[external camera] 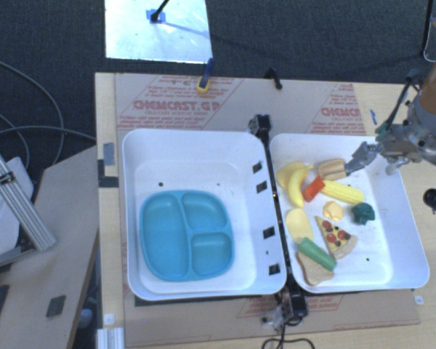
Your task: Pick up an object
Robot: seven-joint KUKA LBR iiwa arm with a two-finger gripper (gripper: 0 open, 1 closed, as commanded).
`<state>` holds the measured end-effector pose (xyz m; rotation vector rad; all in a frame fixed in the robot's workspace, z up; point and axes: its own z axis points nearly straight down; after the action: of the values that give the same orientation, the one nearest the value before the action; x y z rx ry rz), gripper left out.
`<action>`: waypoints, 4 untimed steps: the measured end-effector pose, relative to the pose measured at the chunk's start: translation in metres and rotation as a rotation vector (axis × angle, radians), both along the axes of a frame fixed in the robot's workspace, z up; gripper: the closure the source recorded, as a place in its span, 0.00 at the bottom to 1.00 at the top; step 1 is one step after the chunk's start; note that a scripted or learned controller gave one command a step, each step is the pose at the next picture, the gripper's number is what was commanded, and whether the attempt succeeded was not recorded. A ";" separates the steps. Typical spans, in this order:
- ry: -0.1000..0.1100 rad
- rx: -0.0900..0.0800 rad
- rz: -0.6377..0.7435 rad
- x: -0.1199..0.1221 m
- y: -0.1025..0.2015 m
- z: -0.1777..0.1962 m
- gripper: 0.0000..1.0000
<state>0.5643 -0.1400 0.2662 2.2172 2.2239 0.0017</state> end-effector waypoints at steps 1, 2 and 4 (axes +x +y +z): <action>0.016 0.004 -0.006 -0.082 -0.005 -0.123 0.00; -0.010 -0.009 -0.006 -0.076 0.006 -0.181 0.00; -0.024 -0.011 -0.003 -0.031 0.050 -0.164 1.00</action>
<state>0.5334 -0.0904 0.1024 2.2029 2.2028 0.0162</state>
